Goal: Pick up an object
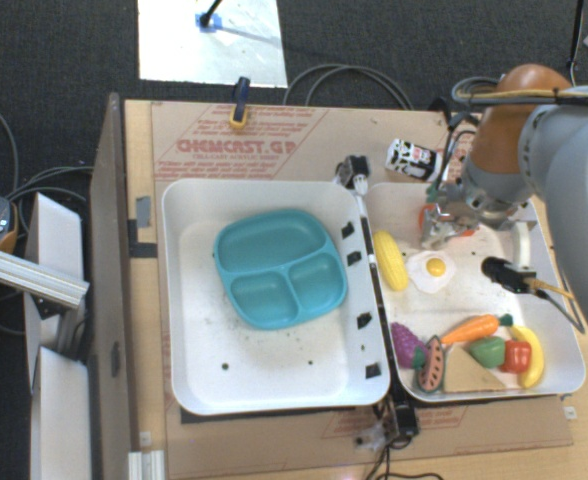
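Observation:
My gripper (pixel 437 230) hangs low over the far left part of the right bin (pixel 564 368), just above a fried egg toy (pixel 433 270). A small orange-red thing (pixel 461 227) shows right beside the gripper; I cannot tell whether it is held. A yellow corn cob (pixel 389 260) lies along the bin's left wall. Toward the near end lie purple grapes (pixel 405 342), a watermelon slice (pixel 431 364), a carrot (pixel 470 329), a green pepper (pixel 486 350), a red piece (pixel 515 357) and a banana (pixel 533 356).
The left bin (pixel 199 368) holds a teal divided plate (pixel 279 267). A black-and-white can (pixel 411 158) lies on the cardboard behind the right bin. A tan flat piece (pixel 466 375) lies at the right bin's near edge.

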Controlling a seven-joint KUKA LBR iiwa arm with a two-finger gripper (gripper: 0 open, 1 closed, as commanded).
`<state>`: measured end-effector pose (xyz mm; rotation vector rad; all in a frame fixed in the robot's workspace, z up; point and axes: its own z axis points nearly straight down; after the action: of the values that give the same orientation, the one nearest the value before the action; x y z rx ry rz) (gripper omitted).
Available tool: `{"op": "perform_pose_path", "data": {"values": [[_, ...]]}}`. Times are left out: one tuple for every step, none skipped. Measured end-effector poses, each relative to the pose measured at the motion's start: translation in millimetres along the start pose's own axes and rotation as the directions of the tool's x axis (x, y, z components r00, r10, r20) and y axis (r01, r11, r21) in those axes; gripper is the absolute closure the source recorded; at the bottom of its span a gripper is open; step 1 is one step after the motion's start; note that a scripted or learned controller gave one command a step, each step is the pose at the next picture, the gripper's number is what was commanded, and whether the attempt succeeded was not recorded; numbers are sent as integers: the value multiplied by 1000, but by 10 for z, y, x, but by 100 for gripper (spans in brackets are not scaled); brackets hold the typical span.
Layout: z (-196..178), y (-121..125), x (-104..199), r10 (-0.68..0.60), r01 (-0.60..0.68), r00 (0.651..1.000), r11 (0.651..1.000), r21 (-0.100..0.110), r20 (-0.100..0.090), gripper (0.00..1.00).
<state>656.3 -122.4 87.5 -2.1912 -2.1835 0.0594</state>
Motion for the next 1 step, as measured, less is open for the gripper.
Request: {"op": "perform_pose_path", "data": {"values": [[-495,-309,-373,-1,2,1000,998,-67,10,100]]}}
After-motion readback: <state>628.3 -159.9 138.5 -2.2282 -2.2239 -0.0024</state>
